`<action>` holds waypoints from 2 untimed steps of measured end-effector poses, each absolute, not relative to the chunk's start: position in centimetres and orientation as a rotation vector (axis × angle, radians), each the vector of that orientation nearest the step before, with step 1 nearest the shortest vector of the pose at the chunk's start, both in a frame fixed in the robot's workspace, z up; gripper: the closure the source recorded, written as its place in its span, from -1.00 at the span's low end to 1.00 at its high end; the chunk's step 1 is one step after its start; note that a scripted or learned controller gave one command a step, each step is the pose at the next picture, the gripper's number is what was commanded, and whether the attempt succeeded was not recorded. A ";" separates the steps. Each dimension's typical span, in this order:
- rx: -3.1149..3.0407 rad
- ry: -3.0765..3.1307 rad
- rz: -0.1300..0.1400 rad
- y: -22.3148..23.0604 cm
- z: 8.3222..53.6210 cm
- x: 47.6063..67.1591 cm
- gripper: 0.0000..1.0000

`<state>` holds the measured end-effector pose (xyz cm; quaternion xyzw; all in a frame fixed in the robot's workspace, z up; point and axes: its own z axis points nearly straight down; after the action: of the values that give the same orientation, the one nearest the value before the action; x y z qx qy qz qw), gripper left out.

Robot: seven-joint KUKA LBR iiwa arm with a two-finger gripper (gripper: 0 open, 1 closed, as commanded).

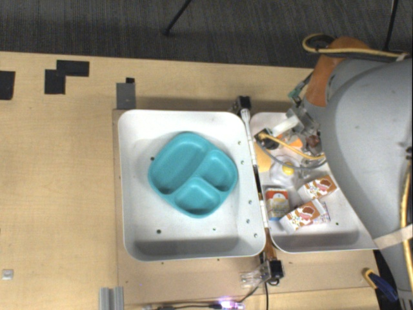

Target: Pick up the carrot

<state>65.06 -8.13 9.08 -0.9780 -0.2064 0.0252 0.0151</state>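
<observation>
Jaws, state untellable, hang over the carrot (292,144): probably light, rigid and smooth, best gripped across its middle.

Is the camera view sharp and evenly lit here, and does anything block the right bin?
Camera view: even, soft light, mild shadow inside the left bin under the teal plate; focus acceptable, small items in the right bin hard to read; the arm covers much of that bin.

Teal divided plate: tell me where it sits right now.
In the camera view, the teal divided plate lies in the middle of the left white bin, turned at a slant, across the dividing rim from the snack packets in the right white bin.
</observation>
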 end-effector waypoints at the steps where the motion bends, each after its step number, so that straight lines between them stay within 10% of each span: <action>1: -3.097 -0.517 -0.003 -8.5 8.6 59.0 -1.00; 2: -3.106 -0.436 0.007 -8.1 8.5 62.9 -1.00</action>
<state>62.92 -8.13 8.50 -0.9903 -0.1389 0.0023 0.0024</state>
